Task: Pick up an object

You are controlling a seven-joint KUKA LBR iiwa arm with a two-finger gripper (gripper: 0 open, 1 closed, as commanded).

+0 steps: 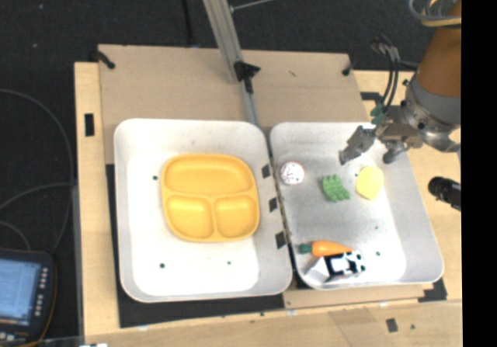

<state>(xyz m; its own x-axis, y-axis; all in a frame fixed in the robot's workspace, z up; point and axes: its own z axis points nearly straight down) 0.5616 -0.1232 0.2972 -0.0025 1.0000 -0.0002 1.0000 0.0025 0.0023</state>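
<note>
Nearest the camera, a black-and-white patterned block [342, 265] is tucked into the front corner of the right bin [415, 248], with a little orange carrot [330, 248] lying just behind it, pretty much touching. Further back in the same bin, a green bumpy block [335, 189] is seen near the middle, a yellow lemon-ish piece [370, 182] just beside it on the right, and a small white ball [292, 173] off toward the left wall.

The left bin [140, 260] is taken up by a yellow divided plate [210, 196], sat roughly in the middle.

Behind all that, the gripper [373, 147] is hung over the back of the right bin, just behind the lemon piece. The jaws are seen spread wide apart, one finger on each side, with nothing caught between them and nothing touched. Both bins are carried by the tan table [186, 81].
</note>
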